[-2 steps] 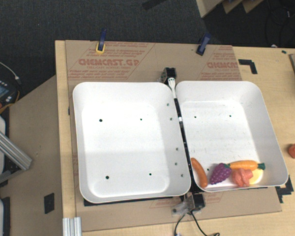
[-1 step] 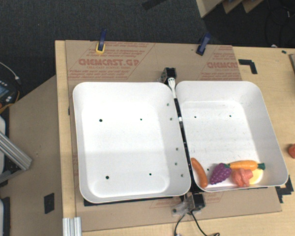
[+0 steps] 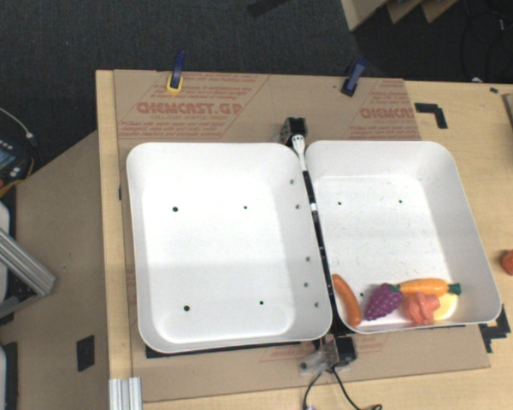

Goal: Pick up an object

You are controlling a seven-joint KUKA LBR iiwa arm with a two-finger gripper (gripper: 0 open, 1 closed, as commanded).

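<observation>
Two white bins sit side by side on the worktop [image 3: 239, 383] — a left bin [image 3: 145, 229] and a right bin [image 3: 462, 195]. Toy foods lie in the right bin's near corner, five by my count: one orange sausage-like piece [image 3: 346, 300], one purple grape bunch [image 3: 382, 301], one carrot [image 3: 427, 287], one red piece [image 3: 418, 308], one pale yellow piece [image 3: 445, 307]. Two clamps — one [image 3: 176, 73], another [image 3: 354, 76] — grip the cardboard's far edge.

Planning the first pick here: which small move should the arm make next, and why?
Probably bring the gripper in over the right bin, toward its near edge. All the toy food sits there: the sausage, purple grapes, carrot and a red piece. The sausage lies slightly apart, so it looks easiest.
</observation>
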